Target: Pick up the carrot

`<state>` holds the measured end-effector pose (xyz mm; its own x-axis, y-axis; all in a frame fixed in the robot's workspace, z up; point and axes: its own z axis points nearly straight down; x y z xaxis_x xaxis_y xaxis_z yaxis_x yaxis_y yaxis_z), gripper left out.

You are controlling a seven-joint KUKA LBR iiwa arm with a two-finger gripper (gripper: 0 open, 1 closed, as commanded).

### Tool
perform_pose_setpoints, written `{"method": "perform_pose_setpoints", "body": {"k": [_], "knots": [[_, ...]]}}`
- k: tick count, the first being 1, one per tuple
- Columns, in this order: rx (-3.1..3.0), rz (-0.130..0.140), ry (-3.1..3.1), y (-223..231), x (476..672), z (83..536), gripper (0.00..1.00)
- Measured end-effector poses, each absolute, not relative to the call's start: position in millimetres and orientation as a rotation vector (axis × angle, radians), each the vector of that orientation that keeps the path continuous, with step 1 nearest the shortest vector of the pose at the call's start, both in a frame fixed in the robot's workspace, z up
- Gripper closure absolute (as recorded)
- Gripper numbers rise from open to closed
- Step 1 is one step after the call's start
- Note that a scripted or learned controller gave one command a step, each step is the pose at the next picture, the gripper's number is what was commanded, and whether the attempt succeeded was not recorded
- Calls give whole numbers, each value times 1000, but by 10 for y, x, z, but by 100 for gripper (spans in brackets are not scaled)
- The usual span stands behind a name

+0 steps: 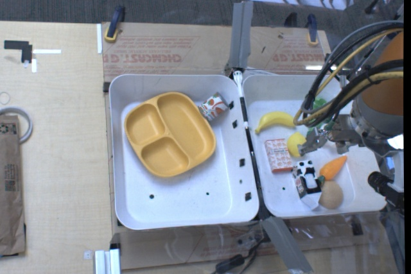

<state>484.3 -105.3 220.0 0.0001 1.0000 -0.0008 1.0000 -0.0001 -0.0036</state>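
One carrot [332, 167], one banana [275, 120]

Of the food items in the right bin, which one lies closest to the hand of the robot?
The lemon, right beside the hand. The carrot lies a little farther, below the hand; the banana is up to the left, and the potato is farthest.

Bins [128, 202]: white. Divided plate [169, 133]: yellow. Carrot [333, 167]: orange. Banana [275, 120]: yellow. Small box [278, 155]: red/white print. Toy [306, 176]: black & white patches. Round item [331, 196]: tan. Arm [385, 90]: grey w/ orange band.
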Motion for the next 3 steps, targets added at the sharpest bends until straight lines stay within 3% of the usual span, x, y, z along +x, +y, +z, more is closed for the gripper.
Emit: {"method": "perform_pose_setpoints", "body": {"k": [1,2,3], "knots": [[-2130,3,-2308,-1830,4902,1977,0],[-2177,-12,-2256,-2146,4915,921,0],[-2184,-5,-2254,-2174,4905,1006,100]]}}
